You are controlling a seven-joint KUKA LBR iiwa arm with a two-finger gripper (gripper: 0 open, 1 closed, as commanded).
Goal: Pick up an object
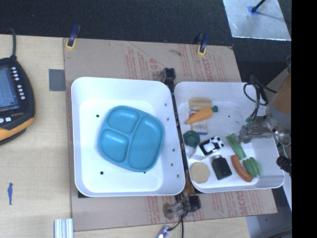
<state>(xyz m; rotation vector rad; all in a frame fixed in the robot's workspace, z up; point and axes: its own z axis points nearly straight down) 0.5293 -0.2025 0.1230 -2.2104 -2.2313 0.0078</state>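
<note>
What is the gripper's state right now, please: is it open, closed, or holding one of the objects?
Gripper: cannot be told; it sits low over the right bin, by the green item, with nothing seen held.

Arm in from right, gripper (246, 134) low, wrist angled left.

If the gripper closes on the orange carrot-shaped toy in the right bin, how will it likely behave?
The orange carrot-shaped toy tapers to a point, so fingers may slide toward the thin end. Its rounded body could roll if nudged. It lies against the tan bread-like piece, which may shift with it.
</note>
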